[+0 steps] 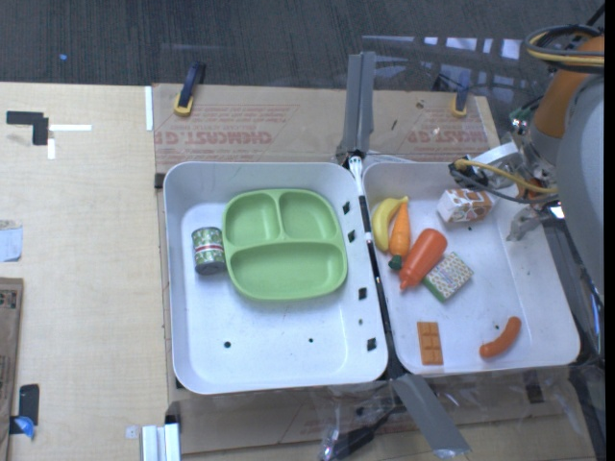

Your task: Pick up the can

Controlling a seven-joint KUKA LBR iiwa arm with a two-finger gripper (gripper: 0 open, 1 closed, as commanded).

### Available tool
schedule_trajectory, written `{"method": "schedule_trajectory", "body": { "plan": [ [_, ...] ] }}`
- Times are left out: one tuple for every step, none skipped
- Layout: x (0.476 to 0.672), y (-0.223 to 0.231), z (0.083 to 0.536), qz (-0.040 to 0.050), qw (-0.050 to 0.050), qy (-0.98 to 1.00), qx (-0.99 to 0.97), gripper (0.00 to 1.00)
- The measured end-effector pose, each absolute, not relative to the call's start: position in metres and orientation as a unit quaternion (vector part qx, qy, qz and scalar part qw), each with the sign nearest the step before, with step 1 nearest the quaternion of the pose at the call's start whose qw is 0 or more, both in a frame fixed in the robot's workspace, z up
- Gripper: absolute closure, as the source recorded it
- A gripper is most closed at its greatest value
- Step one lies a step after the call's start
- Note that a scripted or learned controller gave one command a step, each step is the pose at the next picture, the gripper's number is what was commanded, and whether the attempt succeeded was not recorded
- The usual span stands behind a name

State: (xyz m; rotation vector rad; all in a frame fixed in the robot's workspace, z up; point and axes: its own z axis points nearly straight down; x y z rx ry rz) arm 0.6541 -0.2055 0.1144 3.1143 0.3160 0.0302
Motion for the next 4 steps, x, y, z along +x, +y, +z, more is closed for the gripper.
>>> {"method": "schedule_trajectory", "body": {
  "plan": [
    [0.634,-0.223,0.248,-0.0009,0.000,0.100,0.995,0.00],
    [0.586,-0.206,0.322,-0.0015,0.000,0.099,0.995,0.00],
    [0.505,-0.201,0.166,-0.0028,-0.001,0.126,0.992,0.00],
    [0.505,-0.201,0.174,-0.0041,-0.002,0.125,0.992,1.00]
  ]
}}
